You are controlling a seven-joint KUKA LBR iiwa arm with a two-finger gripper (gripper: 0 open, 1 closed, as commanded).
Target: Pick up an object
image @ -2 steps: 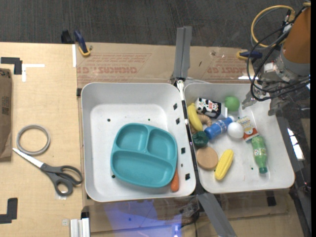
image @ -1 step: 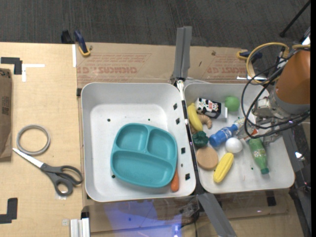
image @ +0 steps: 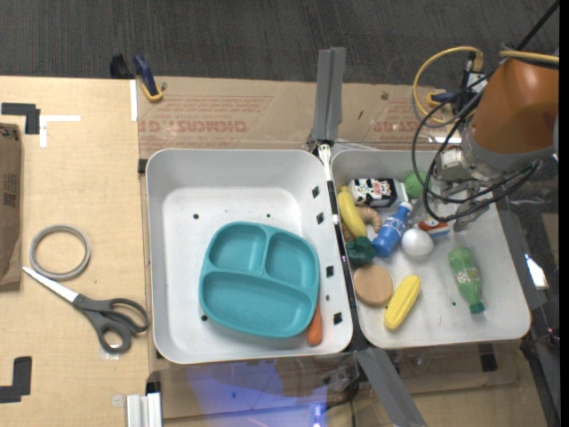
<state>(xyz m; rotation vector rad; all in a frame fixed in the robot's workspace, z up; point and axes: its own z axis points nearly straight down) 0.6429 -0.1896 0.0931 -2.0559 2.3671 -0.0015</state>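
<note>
The right bin (image: 498, 327) holds several small objects: a yellow banana (image: 349, 213), a black-and-white box (image: 372, 190), a blue bottle (image: 391, 229), a white ball (image: 416, 241), a green bottle (image: 465, 278), a yellow corn cob (image: 402, 301), a tan disc (image: 372, 285) and a dark green item (image: 360, 253). My gripper (image: 452, 194) hangs under the orange band (image: 524, 105) over the bin's far right part, just above the white ball and a small red-and-white item (image: 436, 227). Cables and the wrist hide its tip.
The left bin (image: 178, 203) carries a teal divided plate (image: 260, 278) with an orange carrot (image: 315, 329) beside it. On the bench to the left lie scissors (image: 93, 308) and a tape ring (image: 60, 250). A yellow cable loop (image: 440, 83) hangs beside the arm.
</note>
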